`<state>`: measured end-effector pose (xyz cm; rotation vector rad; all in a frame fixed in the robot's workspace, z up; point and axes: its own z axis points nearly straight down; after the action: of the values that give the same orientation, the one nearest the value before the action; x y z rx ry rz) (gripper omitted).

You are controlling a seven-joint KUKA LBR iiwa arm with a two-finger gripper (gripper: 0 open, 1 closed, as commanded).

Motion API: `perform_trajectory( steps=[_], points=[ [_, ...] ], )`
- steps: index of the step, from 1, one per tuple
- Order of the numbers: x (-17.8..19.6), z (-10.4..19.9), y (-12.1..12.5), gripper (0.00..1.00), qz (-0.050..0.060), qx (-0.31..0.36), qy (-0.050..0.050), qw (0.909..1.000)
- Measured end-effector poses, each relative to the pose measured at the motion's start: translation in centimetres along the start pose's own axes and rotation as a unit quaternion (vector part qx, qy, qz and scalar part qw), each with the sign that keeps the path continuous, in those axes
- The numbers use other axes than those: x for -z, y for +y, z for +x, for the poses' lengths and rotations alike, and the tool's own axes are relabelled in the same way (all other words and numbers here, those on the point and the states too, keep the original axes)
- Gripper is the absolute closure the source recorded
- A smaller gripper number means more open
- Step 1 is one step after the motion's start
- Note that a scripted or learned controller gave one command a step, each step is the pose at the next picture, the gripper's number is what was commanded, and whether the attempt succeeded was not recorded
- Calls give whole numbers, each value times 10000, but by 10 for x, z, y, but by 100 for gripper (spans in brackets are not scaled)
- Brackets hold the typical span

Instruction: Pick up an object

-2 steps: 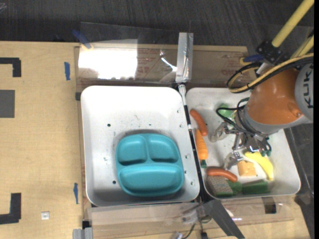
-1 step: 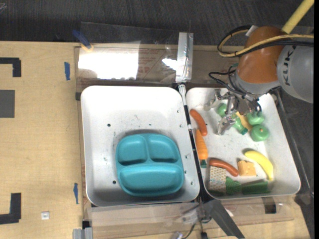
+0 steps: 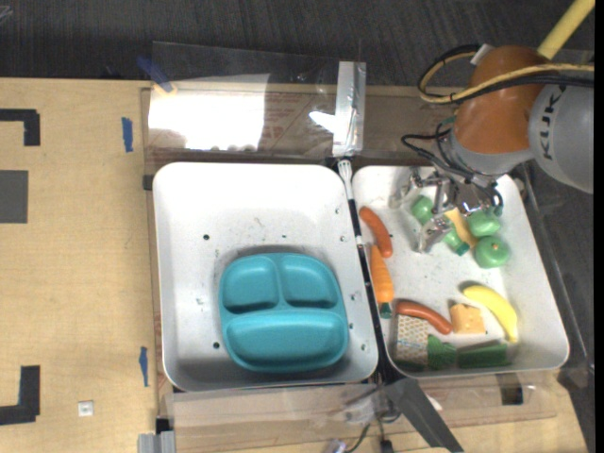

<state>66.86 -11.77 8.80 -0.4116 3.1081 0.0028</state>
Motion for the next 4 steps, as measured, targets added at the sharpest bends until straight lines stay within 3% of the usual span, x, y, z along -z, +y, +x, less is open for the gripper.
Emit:
perform_trajectory(
  steps=[1, 2, 3, 4],
  points=[
    [0, 0, 0, 0, -1, -2, 0, 10000],
    [15, -5, -1, 100, 27, -10, -88, 10000],
    [167, -14, 42, 100, 41, 823, -70, 9966],
    [207, -15, 49, 100, 23, 1142, -37, 9934]
  ],
)
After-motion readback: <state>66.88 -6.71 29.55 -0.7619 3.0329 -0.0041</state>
